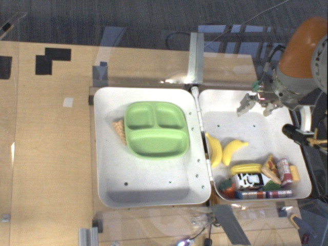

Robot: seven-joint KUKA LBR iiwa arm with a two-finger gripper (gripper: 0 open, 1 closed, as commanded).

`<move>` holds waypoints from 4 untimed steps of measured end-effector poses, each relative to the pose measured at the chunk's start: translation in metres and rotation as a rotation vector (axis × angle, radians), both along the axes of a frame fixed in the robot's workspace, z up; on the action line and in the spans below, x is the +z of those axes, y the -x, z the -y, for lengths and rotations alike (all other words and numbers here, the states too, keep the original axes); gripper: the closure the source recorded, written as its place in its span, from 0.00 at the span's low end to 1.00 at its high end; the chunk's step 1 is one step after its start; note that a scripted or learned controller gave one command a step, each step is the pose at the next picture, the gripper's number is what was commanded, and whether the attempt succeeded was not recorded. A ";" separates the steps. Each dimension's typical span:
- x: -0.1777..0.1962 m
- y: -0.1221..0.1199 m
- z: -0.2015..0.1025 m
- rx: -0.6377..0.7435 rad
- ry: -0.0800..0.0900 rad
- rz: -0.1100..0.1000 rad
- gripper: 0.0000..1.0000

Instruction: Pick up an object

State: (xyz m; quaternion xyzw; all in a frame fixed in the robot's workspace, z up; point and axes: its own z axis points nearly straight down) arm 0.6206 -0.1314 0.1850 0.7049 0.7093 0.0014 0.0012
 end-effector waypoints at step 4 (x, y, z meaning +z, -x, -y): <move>0.001 0.004 -0.086 0.006 0.000 0.002 1.00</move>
